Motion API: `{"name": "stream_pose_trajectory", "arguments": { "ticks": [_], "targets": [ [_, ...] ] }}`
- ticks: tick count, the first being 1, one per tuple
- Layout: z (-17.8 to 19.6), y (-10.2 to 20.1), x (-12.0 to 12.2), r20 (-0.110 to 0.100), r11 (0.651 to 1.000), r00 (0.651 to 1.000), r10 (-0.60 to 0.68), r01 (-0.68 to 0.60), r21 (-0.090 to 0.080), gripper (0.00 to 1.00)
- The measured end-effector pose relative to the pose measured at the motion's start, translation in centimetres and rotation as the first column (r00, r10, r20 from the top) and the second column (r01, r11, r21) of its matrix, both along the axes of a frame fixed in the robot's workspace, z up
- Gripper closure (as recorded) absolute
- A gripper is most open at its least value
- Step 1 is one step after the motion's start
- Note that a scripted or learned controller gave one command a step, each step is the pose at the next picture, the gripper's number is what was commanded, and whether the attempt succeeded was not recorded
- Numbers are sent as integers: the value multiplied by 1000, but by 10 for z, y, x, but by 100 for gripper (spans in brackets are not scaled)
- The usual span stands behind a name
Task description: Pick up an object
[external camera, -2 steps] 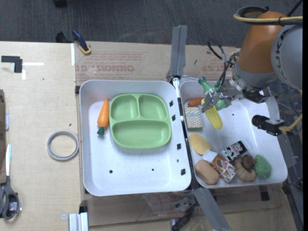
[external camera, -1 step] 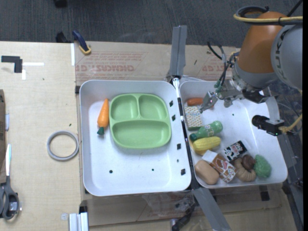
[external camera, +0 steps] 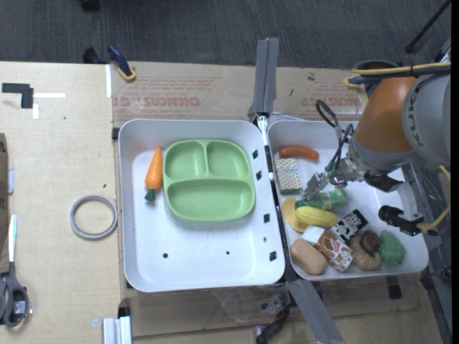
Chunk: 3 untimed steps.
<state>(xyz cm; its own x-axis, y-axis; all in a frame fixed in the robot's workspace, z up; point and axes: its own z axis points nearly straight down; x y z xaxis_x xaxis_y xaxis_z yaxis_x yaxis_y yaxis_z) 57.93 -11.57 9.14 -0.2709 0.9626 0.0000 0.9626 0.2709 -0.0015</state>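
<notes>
The end effector (external camera: 318, 186) hangs over the corn (external camera: 315, 216) (right bin). Can't tell if it's spread. Corn looks light, hard, slippery; grab its middle.

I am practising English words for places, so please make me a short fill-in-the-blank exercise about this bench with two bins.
1. The green divided plate lies in the ____ bin.
2. The toy carrot lies to the ____ of the plate.
3. The toy corn cob is coloured ____.
4. The grey ring lies on the bench, ____ the bins.

Missing words: left; left; yellow; outside
</notes>
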Motion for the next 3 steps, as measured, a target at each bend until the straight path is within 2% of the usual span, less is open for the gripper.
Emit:
{"name": "stream_pose_trajectory", "arguments": {
  "ticks": [1,2,3],
  "targets": [
    [1,11,-36,1,999,999,50,-50,0,0],
    [1,5,-87,3,991,991,136,-136,0,0],
    [10,4,-85,7,991,991,132,-132,0,100]
  ]
}}
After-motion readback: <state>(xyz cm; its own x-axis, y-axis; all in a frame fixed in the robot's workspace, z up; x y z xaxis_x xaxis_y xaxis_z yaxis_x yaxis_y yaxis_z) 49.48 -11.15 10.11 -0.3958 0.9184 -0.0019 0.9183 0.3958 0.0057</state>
